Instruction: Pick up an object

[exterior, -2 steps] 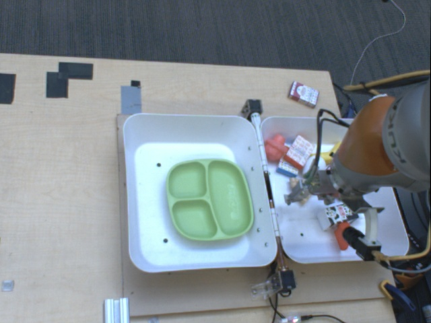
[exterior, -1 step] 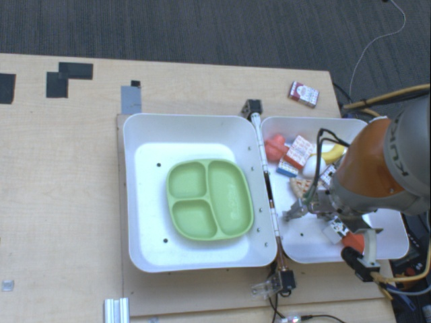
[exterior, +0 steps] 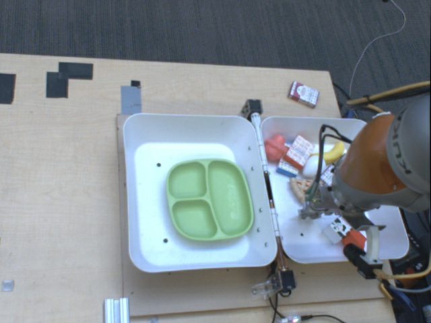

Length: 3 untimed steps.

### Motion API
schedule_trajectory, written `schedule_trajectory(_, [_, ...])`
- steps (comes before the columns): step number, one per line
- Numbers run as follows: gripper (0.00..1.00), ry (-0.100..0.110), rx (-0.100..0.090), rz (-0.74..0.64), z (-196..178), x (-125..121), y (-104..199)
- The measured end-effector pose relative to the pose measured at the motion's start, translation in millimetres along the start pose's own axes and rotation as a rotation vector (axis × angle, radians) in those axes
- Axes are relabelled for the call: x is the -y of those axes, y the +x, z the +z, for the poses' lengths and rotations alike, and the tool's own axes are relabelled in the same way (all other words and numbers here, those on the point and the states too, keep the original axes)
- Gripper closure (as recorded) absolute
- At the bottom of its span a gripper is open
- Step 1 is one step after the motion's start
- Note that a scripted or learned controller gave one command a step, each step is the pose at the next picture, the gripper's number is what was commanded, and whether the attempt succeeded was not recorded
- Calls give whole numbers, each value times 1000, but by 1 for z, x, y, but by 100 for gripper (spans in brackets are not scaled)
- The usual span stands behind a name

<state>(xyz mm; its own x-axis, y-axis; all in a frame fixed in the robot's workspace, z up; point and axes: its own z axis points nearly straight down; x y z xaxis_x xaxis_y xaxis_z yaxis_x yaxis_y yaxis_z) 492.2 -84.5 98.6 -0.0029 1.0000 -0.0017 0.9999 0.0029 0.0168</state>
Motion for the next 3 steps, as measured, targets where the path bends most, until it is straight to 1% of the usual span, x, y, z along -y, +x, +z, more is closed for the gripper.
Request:
schedule_trajectory(1, [0, 1, 0, 0, 0, 0, 0])
schedule_trajectory(2, [100, -3, -1, -2, -10, -2, 1])
schedule_trajectory(3, [0, -2, -1, -2, -10, -2, 1])
